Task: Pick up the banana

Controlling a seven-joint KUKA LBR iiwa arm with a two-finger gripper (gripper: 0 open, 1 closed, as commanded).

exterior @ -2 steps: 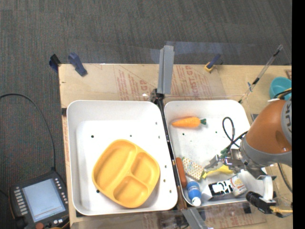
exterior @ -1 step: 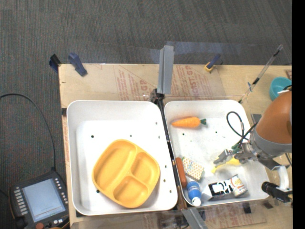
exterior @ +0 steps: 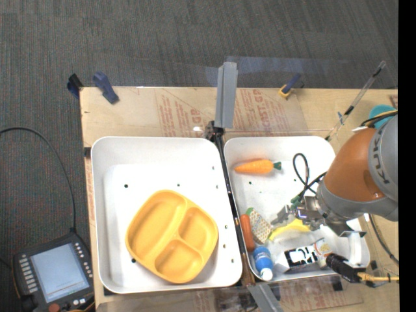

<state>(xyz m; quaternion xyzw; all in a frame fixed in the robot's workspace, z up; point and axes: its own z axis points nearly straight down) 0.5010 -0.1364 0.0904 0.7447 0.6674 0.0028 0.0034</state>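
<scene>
The banana lies in the right bin, lower right of the frame, directly beneath the gripper; whether the gripper grips it, I cannot tell.

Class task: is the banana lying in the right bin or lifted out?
In the bin: the banana lies on the right bin's floor beneath the gripper.

the yellow banana lies flat in the right bin's lower half, its right end hidden under the arm.
</scene>
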